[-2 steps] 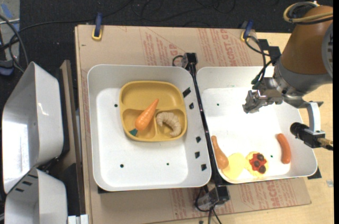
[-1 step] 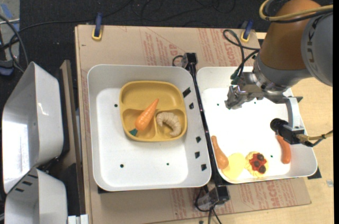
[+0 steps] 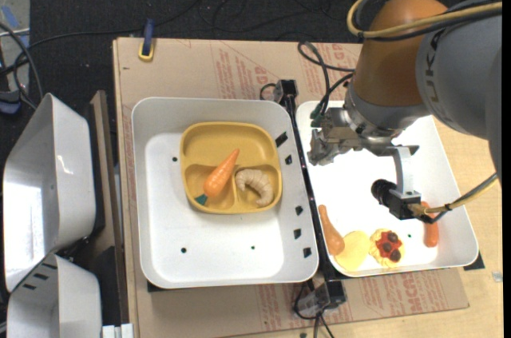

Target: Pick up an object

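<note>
A: Where is the end effector [image 3: 323, 146] seen?

B: It is seen over the right bin [image 3: 359, 192], toward that bin's far left corner and just beside the divide between the 2 bins. It is carried by the grey arm [image 3: 455, 73], by which the view is entered from the right.

A: Can it be told whether it is apart or together?

B: That cannot be told (its tip is masked by its own body from above).

A: What is laid in the right bin?

B: 4 pieces are spread along its near edge. An orange spoon-shaped piece [image 3: 327, 226] is at the left, and a pale yellow piece [image 3: 357, 248] is touching it. A yellow piece dotted with red and dark spots [image 3: 389, 246] is just beside that, and a small orange-red piece [image 3: 431, 234] is set near the right wall. All 4 are apart from the end effector.

A: And the left bin [image 3: 223, 256]?

B: A yellow divided plate [image 3: 231, 129] is set in its middle. An orange carrot [image 3: 221, 174] is laid aslant on the plate, and a pale curled piece [image 3: 255, 186] (a shrimp, perhaps) is placed just to its right. Both bins are borne by the brown tabletop [image 3: 200, 65].
</note>
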You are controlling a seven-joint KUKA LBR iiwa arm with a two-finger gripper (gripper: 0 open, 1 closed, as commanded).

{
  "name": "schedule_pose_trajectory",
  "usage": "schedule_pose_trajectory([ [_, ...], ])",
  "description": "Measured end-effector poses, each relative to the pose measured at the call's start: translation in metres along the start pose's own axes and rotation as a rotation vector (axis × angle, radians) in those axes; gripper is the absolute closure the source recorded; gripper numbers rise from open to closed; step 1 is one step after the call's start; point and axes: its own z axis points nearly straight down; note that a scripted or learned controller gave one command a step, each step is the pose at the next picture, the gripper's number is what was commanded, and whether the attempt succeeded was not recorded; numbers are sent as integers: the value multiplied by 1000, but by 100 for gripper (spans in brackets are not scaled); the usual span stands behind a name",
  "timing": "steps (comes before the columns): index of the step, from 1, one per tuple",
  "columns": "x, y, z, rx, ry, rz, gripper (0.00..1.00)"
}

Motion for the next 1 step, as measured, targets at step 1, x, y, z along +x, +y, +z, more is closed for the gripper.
schedule_pose_trajectory([
  [1,50,3,12,4,-1,1,100],
])
